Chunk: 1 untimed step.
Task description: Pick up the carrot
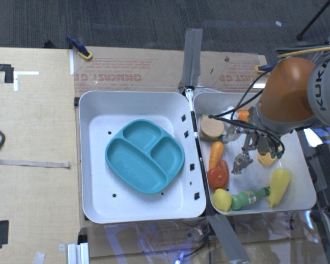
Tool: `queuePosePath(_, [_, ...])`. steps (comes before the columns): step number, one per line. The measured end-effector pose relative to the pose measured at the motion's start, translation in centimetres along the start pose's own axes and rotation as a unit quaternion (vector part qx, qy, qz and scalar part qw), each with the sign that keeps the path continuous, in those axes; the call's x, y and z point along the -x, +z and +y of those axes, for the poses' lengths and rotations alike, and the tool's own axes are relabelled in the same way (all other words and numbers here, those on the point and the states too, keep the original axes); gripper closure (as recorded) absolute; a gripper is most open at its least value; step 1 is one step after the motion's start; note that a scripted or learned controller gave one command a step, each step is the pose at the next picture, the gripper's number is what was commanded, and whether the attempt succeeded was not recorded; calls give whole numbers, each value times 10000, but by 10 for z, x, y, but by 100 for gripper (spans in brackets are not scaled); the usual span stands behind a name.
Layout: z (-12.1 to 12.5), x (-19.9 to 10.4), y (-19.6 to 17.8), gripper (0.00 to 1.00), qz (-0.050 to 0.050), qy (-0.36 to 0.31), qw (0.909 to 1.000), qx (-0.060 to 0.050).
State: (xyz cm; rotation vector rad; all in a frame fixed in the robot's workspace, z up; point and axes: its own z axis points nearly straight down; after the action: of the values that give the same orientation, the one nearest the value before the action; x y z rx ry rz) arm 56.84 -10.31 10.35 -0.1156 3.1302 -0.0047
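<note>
The carrot (215, 154) is orange and tapered. It lies in the right bin (300, 202) near its left wall, thick end towards the front, between a round tan disc (212, 128) and a red pepper (218, 176). My gripper (247, 159) hangs over the middle of the right bin, a short way right of the carrot and apart from it. Its fingers (240, 163) stand open with nothing between them. The orange wrist band (286, 89) and cables hide part of the bin's back.
The left bin (88, 164) holds a blue divided plate (145, 155). The right bin also holds a lemon (221, 199), a green bottle (247, 198), a yellow corn-like piece (279, 186), a yellow item (267, 158) under the gripper and an orange item (243, 115).
</note>
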Motion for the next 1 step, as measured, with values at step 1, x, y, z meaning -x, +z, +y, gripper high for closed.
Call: queuePosePath(1, [1,14,11,0,29,905,9959,8])
